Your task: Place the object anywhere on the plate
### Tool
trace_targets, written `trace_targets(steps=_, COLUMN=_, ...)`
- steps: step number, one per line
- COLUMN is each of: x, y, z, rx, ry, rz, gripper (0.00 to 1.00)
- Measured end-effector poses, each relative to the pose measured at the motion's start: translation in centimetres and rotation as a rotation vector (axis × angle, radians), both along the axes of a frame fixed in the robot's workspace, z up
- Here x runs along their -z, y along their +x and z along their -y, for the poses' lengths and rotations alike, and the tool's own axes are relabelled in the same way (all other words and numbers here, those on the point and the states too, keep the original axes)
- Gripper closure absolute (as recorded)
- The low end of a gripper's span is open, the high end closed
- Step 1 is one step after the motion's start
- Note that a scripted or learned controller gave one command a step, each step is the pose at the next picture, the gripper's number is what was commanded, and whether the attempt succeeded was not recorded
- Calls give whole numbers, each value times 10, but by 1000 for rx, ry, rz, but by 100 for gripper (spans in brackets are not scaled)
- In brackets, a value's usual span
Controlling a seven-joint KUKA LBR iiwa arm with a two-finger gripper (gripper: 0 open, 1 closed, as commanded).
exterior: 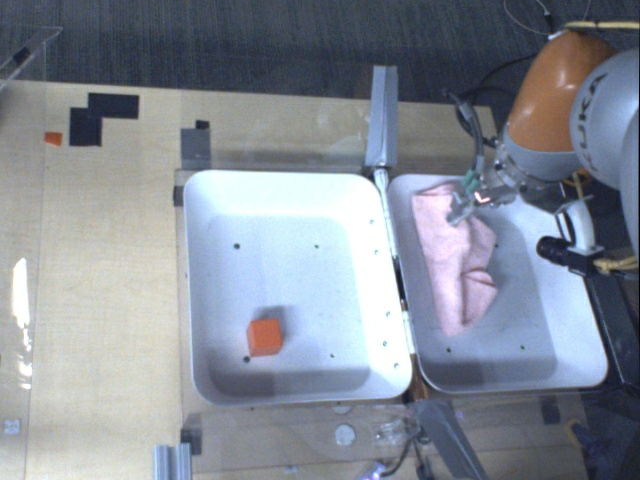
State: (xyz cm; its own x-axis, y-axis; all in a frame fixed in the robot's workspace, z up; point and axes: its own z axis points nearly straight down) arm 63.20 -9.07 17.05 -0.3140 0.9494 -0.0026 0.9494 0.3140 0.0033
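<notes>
A pink cloth (460,273) lies crumpled in the right bin (575,363), stretching from its far left corner down toward the middle. My gripper (468,205) is low over the cloth's far upper edge, touching or almost touching the fabric. The wrist above it hides how the gripper stands. A small orange cube (265,337) rests on the floor of the left bin (205,268), near its front left.
A metal post (380,118) stands behind the divider between the two bins. The arm's orange band (555,78) and cables hang over the right bin's far right corner. Black markers (100,116) lie on the bench at far left.
</notes>
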Motion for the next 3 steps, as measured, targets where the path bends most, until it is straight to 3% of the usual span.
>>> trace_targets(steps=1, x=-51, y=3, z=-2, rx=-9, ry=1, rz=2, gripper=100)
trace_targets(steps=3, x=-37, y=-29, z=-94, rx=-816, ry=-2, rz=1, gripper=100)
